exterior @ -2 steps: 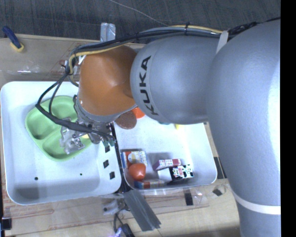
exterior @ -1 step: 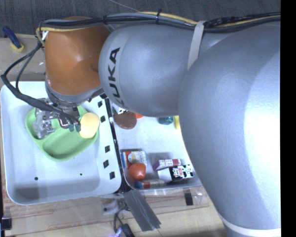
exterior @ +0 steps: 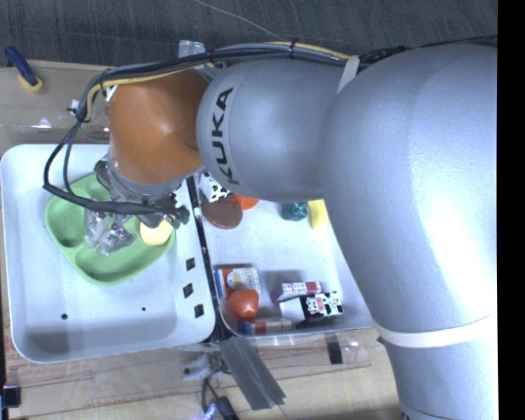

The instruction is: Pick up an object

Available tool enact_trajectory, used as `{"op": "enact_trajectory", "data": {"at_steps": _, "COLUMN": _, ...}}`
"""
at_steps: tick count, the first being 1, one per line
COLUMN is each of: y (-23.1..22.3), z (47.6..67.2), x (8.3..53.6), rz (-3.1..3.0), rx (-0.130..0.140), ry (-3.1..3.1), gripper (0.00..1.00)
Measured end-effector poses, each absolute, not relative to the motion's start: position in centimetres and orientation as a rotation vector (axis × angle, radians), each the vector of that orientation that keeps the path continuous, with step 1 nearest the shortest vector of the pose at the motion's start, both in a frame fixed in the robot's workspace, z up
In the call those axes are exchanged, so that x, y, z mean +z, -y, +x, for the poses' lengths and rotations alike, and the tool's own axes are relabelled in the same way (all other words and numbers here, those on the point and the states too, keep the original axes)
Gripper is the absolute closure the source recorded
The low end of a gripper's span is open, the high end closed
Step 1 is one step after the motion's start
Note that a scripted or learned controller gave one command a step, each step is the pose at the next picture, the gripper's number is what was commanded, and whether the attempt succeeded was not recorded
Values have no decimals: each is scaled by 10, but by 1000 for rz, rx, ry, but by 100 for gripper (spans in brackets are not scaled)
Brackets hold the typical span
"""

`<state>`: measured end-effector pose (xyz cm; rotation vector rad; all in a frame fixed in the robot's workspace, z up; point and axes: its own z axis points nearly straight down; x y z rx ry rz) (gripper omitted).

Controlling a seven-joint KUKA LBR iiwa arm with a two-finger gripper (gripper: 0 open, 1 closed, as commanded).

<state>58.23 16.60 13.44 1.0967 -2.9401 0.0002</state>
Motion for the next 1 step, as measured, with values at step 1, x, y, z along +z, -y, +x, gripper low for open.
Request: {"op": "enact_trajectory", "data": {"at_steps": 1, "y": -204, "z": 599, "x": 255, "rz": 905, "rx": 0, "ry": 3020, "gripper": 100}}
